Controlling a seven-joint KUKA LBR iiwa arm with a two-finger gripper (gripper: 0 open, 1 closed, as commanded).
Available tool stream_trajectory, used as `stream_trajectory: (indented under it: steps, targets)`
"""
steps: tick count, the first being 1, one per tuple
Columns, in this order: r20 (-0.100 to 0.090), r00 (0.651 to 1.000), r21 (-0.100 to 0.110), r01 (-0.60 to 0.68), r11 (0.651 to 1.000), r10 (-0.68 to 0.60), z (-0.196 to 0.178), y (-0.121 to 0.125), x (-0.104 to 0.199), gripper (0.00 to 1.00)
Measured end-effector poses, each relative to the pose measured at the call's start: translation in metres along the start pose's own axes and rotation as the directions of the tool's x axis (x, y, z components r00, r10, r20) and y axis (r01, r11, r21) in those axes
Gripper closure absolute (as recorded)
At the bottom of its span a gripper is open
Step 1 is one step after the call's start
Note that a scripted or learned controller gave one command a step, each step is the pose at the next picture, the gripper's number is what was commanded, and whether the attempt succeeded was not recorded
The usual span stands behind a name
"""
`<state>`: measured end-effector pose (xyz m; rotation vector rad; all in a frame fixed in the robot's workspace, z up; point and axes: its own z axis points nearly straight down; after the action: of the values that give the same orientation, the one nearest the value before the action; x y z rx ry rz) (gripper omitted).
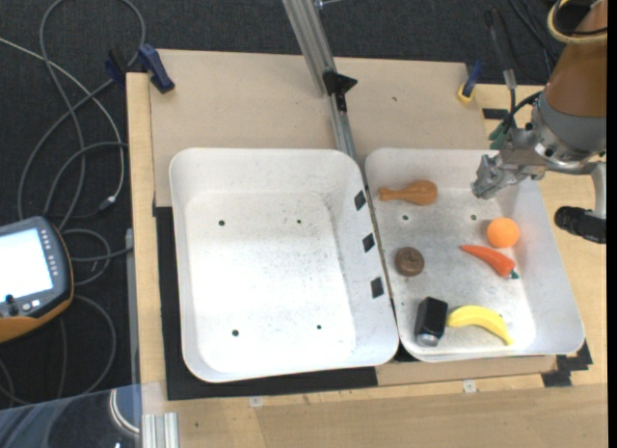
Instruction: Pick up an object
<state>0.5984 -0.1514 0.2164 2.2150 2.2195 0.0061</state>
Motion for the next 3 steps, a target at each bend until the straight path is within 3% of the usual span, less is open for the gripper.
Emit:
stream_trajectory:
  steps: [1, 2, 3]
  targets:
    - [0.0, 1.0, 0.0, 0.0, 1.0, 0.0, -0.047, 0.002, 0.0, 1.0]
    - [-0.005, 1.0, 0.009, 0.004, 1.0, -0.004, -0.046, -0.009, 0.055, 1.0]
    - [-0.005, 1.0, 0.011, 0.005, 1.0, -0.005, -0.035, -0.002, 0.109, 1.0]
